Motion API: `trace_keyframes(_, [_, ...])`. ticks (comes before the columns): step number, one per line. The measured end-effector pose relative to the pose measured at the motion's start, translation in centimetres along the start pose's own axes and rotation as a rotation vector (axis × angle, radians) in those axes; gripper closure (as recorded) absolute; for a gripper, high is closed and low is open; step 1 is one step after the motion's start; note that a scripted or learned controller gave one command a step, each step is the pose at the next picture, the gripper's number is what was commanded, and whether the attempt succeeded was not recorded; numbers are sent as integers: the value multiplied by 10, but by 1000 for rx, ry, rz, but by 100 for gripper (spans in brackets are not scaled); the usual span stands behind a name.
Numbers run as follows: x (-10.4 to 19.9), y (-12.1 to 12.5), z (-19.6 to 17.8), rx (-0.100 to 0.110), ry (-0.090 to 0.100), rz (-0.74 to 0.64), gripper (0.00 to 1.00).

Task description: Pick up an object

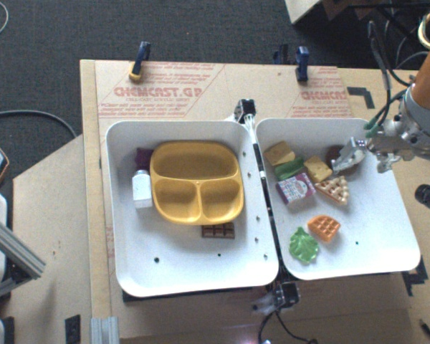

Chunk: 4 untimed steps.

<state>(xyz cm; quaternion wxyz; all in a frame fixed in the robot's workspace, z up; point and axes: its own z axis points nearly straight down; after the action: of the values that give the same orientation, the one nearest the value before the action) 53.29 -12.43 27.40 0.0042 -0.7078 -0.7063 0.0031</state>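
Observation:
My gripper hangs over the upper right part of the right bin, and its jaws stand open with nothing between them. One finger lies over a dark brown round piece. Close by to the left are a tan cracker block, a waffle wedge, a pink-and-white packet, a green pepper and a tan bread piece. An orange waffle and a green lettuce leaf lie nearer the front.
The left bin holds a yellow divided plate, a white bottle, a purple piece and a chocolate bar. Clamps hold the cardboard base at the back. Cables run along the right.

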Motion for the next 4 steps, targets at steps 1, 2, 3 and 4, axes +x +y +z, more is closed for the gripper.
trace_keyframes(1, [0,2,-5,-11,-2,-2,0])
trace_keyframes(2, [5,9,54,-2,1,-2,0])
trace_keyframes(3, [3,17,114,-2,1,-2,0])
trace_keyframes(4, [3,5,169,-2,1,-1,0])
